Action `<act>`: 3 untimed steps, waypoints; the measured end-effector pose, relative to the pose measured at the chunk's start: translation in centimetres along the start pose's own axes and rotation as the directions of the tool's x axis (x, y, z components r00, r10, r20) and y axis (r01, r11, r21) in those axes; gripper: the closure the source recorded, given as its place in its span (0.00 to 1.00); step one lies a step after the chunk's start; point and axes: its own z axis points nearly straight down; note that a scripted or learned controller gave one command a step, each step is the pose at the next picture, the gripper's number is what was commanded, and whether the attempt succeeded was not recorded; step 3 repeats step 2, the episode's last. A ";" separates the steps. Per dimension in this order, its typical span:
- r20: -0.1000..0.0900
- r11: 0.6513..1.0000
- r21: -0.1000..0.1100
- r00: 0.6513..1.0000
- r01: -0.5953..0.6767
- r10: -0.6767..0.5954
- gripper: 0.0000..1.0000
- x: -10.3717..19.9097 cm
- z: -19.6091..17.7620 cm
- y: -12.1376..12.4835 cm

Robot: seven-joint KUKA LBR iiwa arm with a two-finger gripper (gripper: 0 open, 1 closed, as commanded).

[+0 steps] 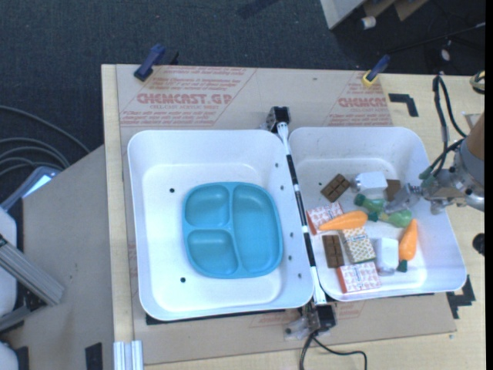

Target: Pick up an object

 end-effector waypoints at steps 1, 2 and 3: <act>0.001 1.000 -0.006 1.000 0.000 0.000 0.00 5.4 9.0 3.1; 0.001 1.000 -0.004 1.000 -0.001 0.001 1.00 5.4 8.1 3.1; 0.001 1.000 -0.004 1.000 -0.001 0.001 1.00 5.4 8.1 3.1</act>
